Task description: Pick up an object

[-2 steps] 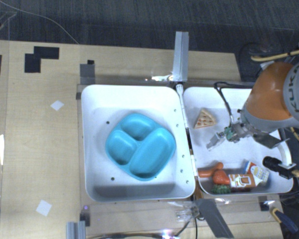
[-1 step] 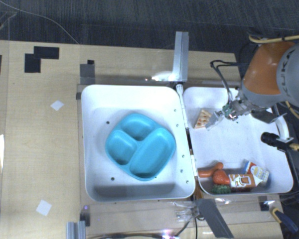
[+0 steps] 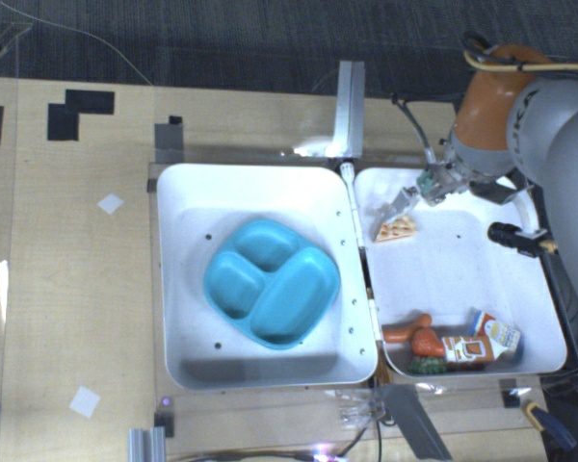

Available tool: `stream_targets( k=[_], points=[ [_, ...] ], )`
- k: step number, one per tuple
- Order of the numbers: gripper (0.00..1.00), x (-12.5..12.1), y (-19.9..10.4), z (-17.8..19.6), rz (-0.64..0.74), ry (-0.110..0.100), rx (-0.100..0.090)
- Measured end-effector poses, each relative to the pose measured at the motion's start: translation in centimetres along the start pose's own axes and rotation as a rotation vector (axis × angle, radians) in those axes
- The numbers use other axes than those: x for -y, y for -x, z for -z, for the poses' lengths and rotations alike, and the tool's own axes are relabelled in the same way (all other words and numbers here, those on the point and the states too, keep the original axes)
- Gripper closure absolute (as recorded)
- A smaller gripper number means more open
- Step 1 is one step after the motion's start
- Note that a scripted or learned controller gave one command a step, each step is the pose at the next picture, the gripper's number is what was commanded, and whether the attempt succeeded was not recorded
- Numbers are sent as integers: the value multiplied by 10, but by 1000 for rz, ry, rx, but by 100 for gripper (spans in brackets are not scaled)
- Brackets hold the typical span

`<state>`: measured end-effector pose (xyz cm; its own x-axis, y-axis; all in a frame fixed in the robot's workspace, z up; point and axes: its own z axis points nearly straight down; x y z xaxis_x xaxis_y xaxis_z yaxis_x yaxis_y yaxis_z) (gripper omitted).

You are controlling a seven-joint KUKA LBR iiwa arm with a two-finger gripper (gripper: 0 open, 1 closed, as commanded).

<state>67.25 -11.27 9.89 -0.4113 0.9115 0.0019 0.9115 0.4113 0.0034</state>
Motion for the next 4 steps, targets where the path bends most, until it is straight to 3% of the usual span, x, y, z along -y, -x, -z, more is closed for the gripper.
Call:
stream_targets(
  k=[1, 2, 4],
  points=[
    [0, 6, -11, 1, 79, 15, 24],
    [0, 17, -27, 1, 156, 25, 22],
    [0, 62, -52, 1, 367, 26, 26]
  ],
)
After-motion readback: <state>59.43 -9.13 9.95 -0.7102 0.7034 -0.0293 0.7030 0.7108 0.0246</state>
